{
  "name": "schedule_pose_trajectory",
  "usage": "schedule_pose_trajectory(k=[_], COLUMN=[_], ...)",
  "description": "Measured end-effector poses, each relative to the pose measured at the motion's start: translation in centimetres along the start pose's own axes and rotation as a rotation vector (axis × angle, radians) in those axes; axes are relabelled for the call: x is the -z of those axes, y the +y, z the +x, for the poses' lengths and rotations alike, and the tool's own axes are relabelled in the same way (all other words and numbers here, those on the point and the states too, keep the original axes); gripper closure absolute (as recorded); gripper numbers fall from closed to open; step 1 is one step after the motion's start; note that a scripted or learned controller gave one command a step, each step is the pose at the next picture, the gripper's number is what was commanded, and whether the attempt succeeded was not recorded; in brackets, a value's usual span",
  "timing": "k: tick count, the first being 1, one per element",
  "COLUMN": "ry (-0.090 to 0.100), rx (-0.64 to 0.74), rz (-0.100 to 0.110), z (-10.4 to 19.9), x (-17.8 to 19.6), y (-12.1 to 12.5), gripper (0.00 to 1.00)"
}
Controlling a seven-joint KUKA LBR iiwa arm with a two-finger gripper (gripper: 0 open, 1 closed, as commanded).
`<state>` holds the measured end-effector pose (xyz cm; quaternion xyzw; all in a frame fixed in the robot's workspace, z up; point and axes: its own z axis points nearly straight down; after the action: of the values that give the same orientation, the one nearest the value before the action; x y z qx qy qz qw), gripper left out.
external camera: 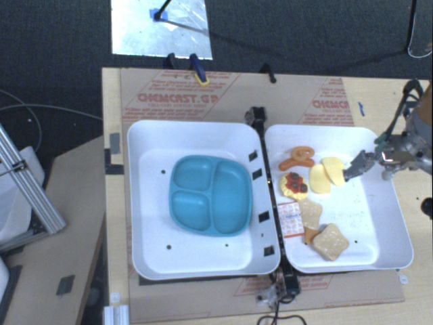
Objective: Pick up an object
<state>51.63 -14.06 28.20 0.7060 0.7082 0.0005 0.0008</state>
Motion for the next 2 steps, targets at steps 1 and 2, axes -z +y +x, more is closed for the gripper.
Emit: schedule_pose_trajectory(k=[1, 2], ry=[0.006, 0.002], rx=[0.014, 0.006], rz=[0.004, -0.004], z=[13.1, 16.6], x=[-4.9, -1.0], y=[0.1, -1.2], gripper=[0.00, 0.00])
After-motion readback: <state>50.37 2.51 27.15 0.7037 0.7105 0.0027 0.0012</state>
